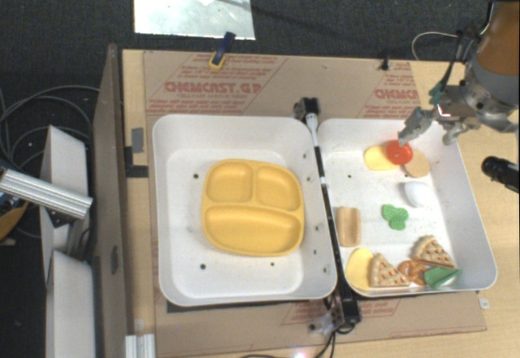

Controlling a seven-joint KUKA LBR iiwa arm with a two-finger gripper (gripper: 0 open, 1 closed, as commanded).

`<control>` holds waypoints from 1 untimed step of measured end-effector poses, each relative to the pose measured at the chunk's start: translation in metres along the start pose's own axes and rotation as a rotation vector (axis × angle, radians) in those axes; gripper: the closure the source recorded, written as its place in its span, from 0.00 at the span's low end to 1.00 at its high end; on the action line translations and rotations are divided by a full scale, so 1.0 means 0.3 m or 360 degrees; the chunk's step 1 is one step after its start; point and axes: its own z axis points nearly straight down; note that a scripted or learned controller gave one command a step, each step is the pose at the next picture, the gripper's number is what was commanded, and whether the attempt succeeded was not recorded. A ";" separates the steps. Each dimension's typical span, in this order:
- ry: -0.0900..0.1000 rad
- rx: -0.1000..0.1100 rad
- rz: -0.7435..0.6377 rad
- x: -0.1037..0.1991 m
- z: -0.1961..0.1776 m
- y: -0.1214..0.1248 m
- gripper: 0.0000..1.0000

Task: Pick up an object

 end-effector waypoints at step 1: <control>0.0002 0.0018 0.0009 -0.130 0.442 -0.063 0.00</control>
